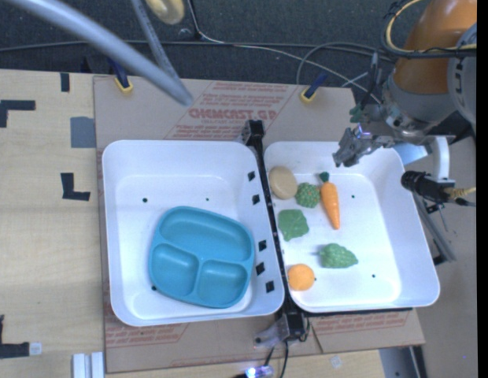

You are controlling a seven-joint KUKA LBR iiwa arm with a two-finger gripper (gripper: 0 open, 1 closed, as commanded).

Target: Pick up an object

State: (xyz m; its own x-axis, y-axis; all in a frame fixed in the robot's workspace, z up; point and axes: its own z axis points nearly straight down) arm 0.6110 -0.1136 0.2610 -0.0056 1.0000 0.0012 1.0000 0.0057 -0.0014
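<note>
The right bin (386,235) holds several toy foods: a beige potato (282,182), a small green broccoli (308,195), an orange carrot (330,203), a green leafy piece (292,224), another green piece (337,256) and an orange ball (301,277). My gripper (350,151) hangs over the back edge of the right bin, above and to the right of the carrot. Nothing shows between its dark fingers. They are too small and dark to read.
The left bin (126,172) holds a blue divided plate (201,257). A black clip divider (260,203) runs between the bins. Cables and a grey pole (94,34) cross the back. A black cylinder (423,184) sticks out over the right bin's right rim.
</note>
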